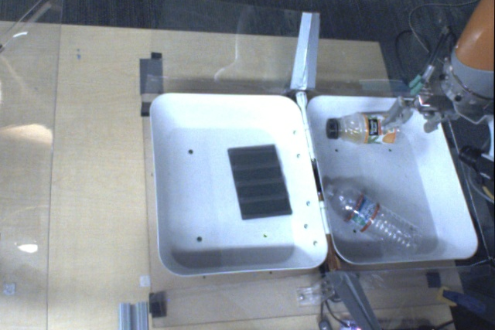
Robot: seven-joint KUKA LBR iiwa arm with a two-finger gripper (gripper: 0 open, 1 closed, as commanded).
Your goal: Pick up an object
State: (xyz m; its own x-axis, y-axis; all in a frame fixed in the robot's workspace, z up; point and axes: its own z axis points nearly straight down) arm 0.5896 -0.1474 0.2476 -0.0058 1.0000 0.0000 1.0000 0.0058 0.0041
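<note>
A small bottle (357, 128) with amber liquid and a black cap lies on its side at the back of the right bin (448, 166). A crushed clear plastic bottle (373, 217) lies toward the front of that bin. A black ribbed rectangular pad (259, 181) rests flat in the middle of the left bin (178, 166). My gripper (405, 109) hangs at the back right corner of the right bin, just at the base end of the amber bottle. Whether it touches the bottle is unclear.
The grey arm with its orange band (478, 42) enters from the upper right, with cables behind it. A metal post (305, 50) rises at the back between the two bins. A clear sheet covers the wooden bench (77, 166) on the left.
</note>
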